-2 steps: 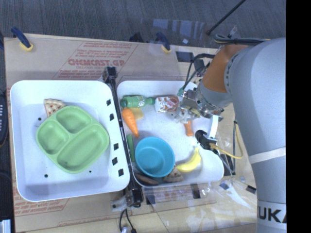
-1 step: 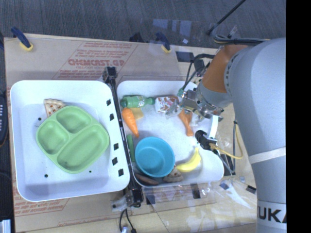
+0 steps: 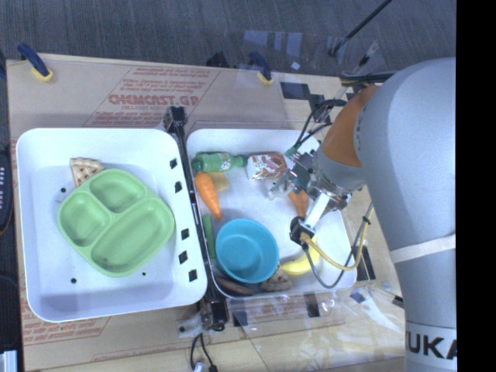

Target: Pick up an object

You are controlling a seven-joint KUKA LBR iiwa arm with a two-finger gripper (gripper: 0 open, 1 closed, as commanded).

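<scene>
Objects for picking, in right bin (image 3: 341,239): blue bowl (image 3: 246,250) near, carrot (image 3: 208,194) at left wall, green bottle (image 3: 213,162) and snack packet (image 3: 266,165) far, banana (image 3: 298,266) near right. Gripper (image 3: 288,183) low just beside packet, over small orange piece (image 3: 298,202); grip state impossible to tell. Green plate (image 3: 116,219) in left bin (image 3: 39,285).

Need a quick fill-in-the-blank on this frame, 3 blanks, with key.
1. The green divided plate lies in the ____ bin of the camera view.
2. The bowl in the right bin is ____ in colour.
3. The carrot lies just below the ____ bottle.

Missing words: left; blue; green
</scene>
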